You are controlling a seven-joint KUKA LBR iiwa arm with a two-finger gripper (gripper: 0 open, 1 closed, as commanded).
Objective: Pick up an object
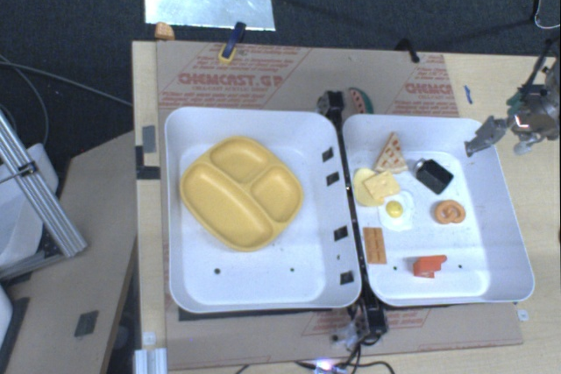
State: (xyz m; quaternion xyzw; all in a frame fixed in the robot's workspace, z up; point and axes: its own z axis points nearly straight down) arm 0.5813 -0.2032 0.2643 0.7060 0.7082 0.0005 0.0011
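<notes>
The gripper (pixel 498 136) hangs at the right edge of the camera view, over the upper right rim of the right bin (pixel 504 215), and it carries nothing that can be seen. Whether it is ready to take hold cannot be told, because the tool is small and partly cut off by the frame edge.

Nearest to it inside that bin lies a black block (pixel 433 176), tilted, with an orange pretzel-shaped piece (pixel 450 211) just below. Further toward the middle divider sit a wedge of toast (pixel 391 153), a yellow cheese slice (pixel 379 187), a fried egg (pixel 395 211) touching the cheese, a brown wafer (pixel 375 245) and a red piece (pixel 429 265) near the front wall. All are toy foods, as far as one can judge, lying loose and mostly apart.

The left bin (pixel 188 276) holds a yellow divided plate (pixel 241 191).

The step in hand looks like the approach: nothing is chosen or touched yet (any of the loose pieces would serve the task). The next move calls for travelling inward over the right bin, settling above one piece that stands clear of its neighbours, the black block being closest, and descending with the tool straddling it rather than landing on top.
</notes>
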